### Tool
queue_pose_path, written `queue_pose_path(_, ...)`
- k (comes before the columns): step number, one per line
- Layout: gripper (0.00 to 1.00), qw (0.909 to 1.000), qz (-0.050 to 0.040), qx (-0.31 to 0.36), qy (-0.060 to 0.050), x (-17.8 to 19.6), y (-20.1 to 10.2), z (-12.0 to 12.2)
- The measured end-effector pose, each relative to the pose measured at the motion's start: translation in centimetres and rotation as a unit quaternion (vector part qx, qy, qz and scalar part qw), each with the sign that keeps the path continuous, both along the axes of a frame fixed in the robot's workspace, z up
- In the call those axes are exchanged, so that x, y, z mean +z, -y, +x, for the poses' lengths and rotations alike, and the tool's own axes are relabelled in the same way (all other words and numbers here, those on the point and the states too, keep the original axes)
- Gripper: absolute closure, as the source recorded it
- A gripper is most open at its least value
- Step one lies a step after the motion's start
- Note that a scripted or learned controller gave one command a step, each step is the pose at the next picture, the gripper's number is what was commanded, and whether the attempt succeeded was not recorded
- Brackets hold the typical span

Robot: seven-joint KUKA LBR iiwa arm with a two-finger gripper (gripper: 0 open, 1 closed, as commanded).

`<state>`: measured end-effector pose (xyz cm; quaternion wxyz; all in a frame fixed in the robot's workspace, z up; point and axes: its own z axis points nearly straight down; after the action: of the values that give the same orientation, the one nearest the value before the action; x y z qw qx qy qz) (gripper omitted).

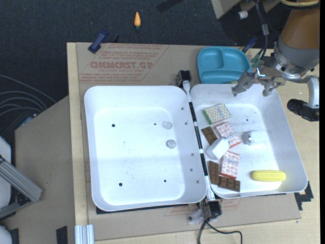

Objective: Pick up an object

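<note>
You see the gripper [255, 86] hanging over the far edge of the right bin [289, 141], fingers spread wide, holding nothing; probably it waits there before it goes down. The objects lie nearer to you in that bin: checkered packet [217, 113], white block [219, 148], chocolate bars [224, 176], yellow corn [268, 176]. All are apart from the fingers, w/ the packet closest. The left bin [101, 151] sits beside on the desk [122, 60].

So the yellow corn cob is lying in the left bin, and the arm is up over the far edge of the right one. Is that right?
Not quite. The camera view shows the yellow corn cob lying in the right bin, near its front corner, not in the left bin. The rest holds: the gripper is over the right bin's far edge.
</note>
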<state>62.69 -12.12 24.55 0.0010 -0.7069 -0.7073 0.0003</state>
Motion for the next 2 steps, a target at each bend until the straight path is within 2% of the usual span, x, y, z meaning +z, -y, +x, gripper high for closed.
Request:
queue_pose_path(1,0.00,1.0000,-0.0010,0.000,0.005,-15.7,0.4,4.2)
queue_pose_path(2,0.00,1.0000,0.0001,0.000,0.000,-16.1,-2.6,-0.7)
